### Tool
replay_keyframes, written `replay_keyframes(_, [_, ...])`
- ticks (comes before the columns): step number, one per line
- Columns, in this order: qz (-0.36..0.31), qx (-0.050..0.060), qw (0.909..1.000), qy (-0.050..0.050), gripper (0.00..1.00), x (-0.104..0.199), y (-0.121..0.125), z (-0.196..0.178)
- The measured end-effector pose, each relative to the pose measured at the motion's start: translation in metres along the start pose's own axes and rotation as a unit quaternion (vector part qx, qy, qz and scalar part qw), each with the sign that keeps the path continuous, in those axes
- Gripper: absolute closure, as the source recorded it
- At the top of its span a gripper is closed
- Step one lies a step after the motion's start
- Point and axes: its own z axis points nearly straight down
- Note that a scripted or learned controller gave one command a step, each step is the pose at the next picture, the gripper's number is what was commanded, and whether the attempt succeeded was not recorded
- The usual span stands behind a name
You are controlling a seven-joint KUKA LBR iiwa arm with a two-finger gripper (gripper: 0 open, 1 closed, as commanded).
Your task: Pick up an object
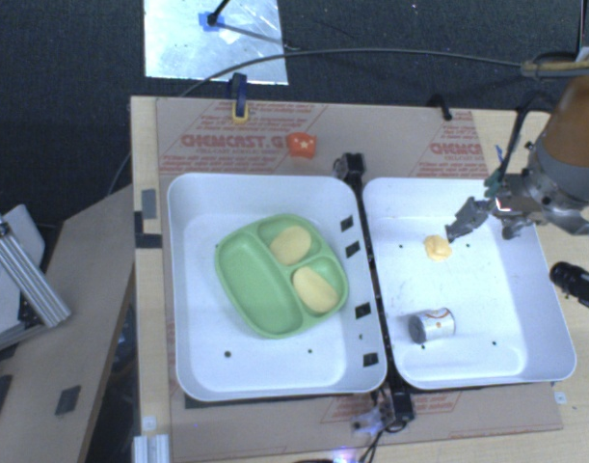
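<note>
Right shallow white plastic bin (525, 355): one small, rounded pale-yellow lump (438, 248) on the floor towards the far left, and one short silver metal cylinder (432, 325) lying on its side nearer the front; the left white bin (193, 287) holds a green three-compartment plastic tray (251, 292) bearing two yellow oval pieces. Dark two-finger gripper (465, 222): poised just right of and slightly beyond the yellow lump, tips angled down-left towards it, whether spread or pressed together cannot be told, nothing visibly between them. The lump is the nearest candidate, has no marked long axis, and lies a short reach to the near left.
</note>
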Motion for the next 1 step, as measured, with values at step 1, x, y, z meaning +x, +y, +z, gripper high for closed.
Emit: replay_keyframes(1, [0.001, 0.002, 1.0000, 0.001, 0.00, 0.0065, -0.0011, 0.0604])
